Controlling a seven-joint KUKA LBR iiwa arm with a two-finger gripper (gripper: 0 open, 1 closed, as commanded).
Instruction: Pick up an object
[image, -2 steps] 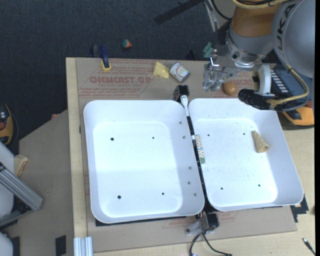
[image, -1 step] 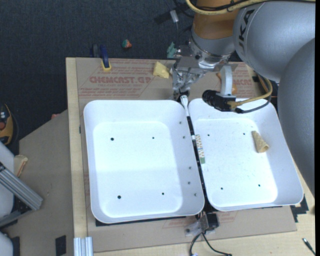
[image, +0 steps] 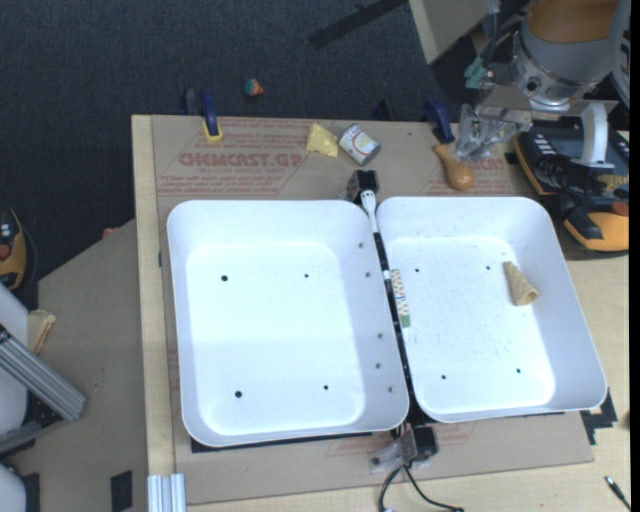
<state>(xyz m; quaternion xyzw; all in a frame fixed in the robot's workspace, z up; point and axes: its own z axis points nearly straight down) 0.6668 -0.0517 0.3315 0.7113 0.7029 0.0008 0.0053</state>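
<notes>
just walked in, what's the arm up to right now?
The arm's hand hangs over the cardboard behind the right bin, close to a small orange-brown piece lying there, outside the bins. Nothing shows between its fingers. Inside the right bin lies a tan cone-shaped piece, untouched. A yellow scrap and a little box sit on the cardboard behind the left bin.

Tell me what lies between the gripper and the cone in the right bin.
In the camera view, between the gripper and the cone: bare board, the bin's far rim, then bare white floor.
</notes>
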